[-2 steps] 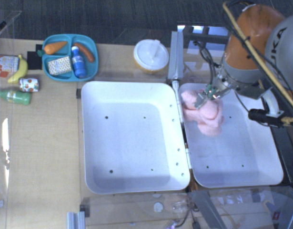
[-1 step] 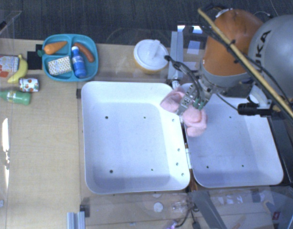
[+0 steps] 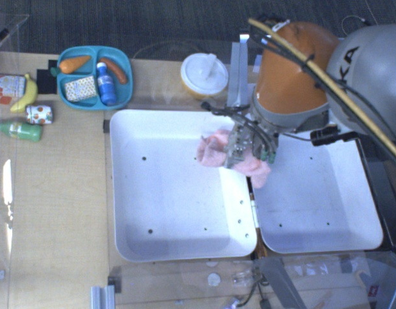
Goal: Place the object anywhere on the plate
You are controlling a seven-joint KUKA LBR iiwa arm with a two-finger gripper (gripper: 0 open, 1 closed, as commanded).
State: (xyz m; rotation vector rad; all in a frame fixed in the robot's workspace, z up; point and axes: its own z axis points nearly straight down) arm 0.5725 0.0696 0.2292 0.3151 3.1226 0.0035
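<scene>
A crumpled pink cloth (image 3: 212, 152) sits at the right edge of the left white bin (image 3: 152, 198), and part of it reaches over the divider toward the right bin (image 3: 326, 198). My gripper (image 3: 245, 148) points down into the middle of the cloth. Its fingers are closed on the bunched fabric, which spreads out on both sides of them. A blue divided plate (image 3: 122, 63) lies on the bench at the far left, outside the bins, well away from the gripper. It holds a toy carrot, a blue bottle and other toy food.
A round white-lidded yellow dish (image 3: 204, 74) stands just behind the left bin. A banana (image 3: 27, 94), a small can (image 3: 38, 114) and a green bottle (image 3: 17, 130) lie at the left edge. The arm's orange band (image 3: 294, 63) and cables hang over the back of the right bin.
</scene>
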